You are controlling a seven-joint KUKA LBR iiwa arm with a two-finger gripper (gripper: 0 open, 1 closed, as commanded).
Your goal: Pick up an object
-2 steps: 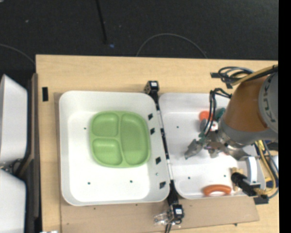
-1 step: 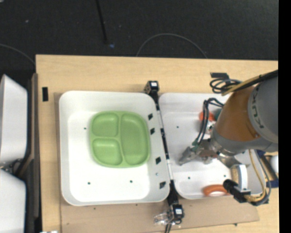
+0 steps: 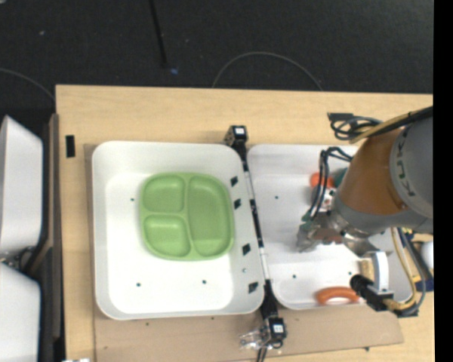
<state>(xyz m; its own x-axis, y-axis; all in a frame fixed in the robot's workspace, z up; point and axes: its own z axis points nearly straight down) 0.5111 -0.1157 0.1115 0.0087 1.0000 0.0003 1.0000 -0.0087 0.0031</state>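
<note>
- The flat orange ring-shaped object (image 3: 338,296) lies in the right white bin (image 3: 287,202), at its near edge, long axis left-right.
- It sits near the gripper (image 3: 311,240), below-right, apart.
- Gripper's state: cannot tell.

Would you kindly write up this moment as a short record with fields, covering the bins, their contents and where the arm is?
left bin: holds a green divided plate, lying flat near its middle
right bin: holds an orange object by the near wall and a small orange-red object near the far side, partly hidden by the arm
arm: reaches in from the right, over the right bin
gripper: low over the right bin's middle; grasp cannot be judged
bench: light wood, bears both bins
</note>
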